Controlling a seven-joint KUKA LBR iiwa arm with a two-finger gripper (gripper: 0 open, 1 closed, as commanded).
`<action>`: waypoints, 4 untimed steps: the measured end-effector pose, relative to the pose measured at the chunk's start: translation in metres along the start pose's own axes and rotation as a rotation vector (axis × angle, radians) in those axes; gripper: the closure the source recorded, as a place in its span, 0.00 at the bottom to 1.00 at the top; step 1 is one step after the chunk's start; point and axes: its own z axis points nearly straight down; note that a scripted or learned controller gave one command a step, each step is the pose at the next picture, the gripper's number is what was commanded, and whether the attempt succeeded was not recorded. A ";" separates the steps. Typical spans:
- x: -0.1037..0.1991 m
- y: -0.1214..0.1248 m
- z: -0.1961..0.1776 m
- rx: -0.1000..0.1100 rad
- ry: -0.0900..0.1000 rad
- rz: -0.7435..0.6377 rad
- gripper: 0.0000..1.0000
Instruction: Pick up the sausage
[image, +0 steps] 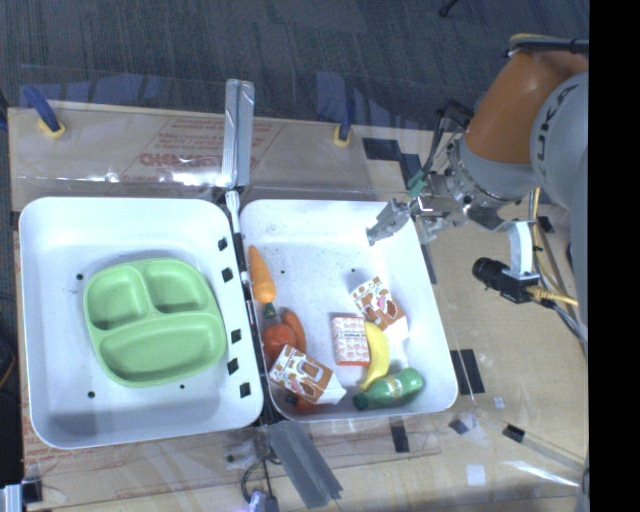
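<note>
The sausage (293, 329) is a short reddish-orange piece in the right bin (310, 225), near its left wall, pressed against a red vegetable (274, 340) and partly covered by a small carton (299, 374). My gripper (384, 225) hangs over the bin's far right corner, well away from the sausage and up to the right of it. Nothing shows in it.
An orange carrot (261, 274) lies along the right bin's left wall. Two more cartons (378, 299) (349, 339), a banana (377, 355) and a green bottle (389, 389) crowd the near right part. The left bin (50, 240) holds a green divided plate (154, 320).
</note>
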 end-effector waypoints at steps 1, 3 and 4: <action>0.047 -0.030 0.118 -0.001 0.000 -0.424 0.00; 0.053 -0.013 0.165 -0.003 -0.002 -0.958 0.00; 0.090 -0.069 0.165 -0.003 -0.003 -1.249 0.00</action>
